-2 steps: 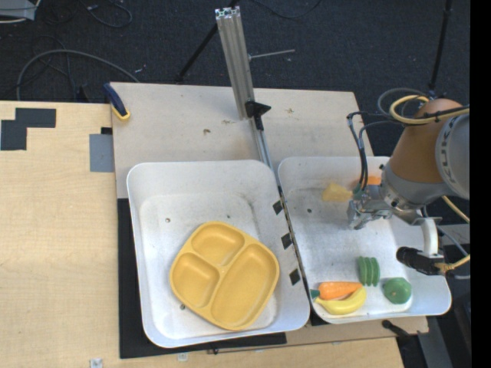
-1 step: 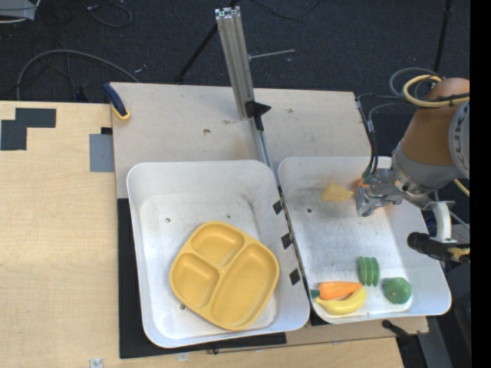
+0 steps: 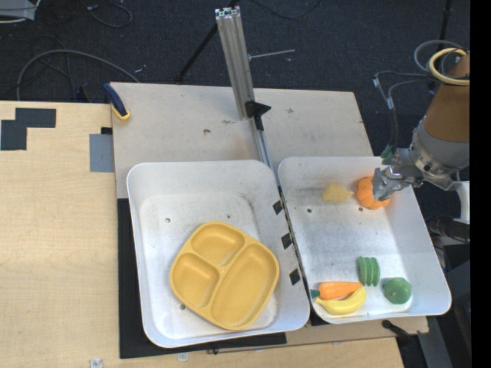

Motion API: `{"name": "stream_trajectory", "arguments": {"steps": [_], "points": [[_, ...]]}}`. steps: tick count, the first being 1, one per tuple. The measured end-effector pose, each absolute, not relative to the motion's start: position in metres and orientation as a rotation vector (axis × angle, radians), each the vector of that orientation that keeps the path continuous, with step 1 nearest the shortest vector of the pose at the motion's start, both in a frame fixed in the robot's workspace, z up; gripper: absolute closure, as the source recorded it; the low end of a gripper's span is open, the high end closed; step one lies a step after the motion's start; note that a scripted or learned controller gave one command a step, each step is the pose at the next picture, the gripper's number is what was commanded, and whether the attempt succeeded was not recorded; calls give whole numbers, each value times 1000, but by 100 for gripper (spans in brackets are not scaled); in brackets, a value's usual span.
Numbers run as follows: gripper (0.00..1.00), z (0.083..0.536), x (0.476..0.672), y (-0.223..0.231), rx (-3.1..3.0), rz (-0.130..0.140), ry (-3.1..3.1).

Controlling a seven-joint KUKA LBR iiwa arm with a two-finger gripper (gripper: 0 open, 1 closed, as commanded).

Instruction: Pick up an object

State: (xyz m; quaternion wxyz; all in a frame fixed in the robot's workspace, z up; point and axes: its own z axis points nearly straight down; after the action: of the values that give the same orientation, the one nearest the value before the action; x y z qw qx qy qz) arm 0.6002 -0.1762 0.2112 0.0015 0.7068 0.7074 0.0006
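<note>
Arm: grey, orange band above the wrist, reaching in from 3 o'clock, over the right bin's (image 3: 430, 240) far right corner.
Gripper (image 3: 381, 187): down at the bin's 1 o'clock corner, right on top of an orange fruit (image 3: 370, 195). Jaws: cannot tell how far apart, nor whether the fruit sits between them.
Orange fruit: on the bin floor near the far wall, partly covered by the gripper.
Pale yellow piece (image 3: 335, 193): just beside the fruit, at its 9 o'clock.
Near edge, 5 o'clock: green ridged piece (image 3: 368, 271), green pepper (image 3: 397, 290), carrot (image 3: 338, 289) lying on a banana (image 3: 343, 304).
Left bin (image 3: 153, 186): yellow divided plate (image 3: 225, 274), toward 6 o'clock.
</note>
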Motion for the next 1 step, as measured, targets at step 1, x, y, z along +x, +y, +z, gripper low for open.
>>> {"name": "stream_trajectory", "arguments": {"steps": [1], "points": [[100,264,601,-177,2217,2,2221]]}}
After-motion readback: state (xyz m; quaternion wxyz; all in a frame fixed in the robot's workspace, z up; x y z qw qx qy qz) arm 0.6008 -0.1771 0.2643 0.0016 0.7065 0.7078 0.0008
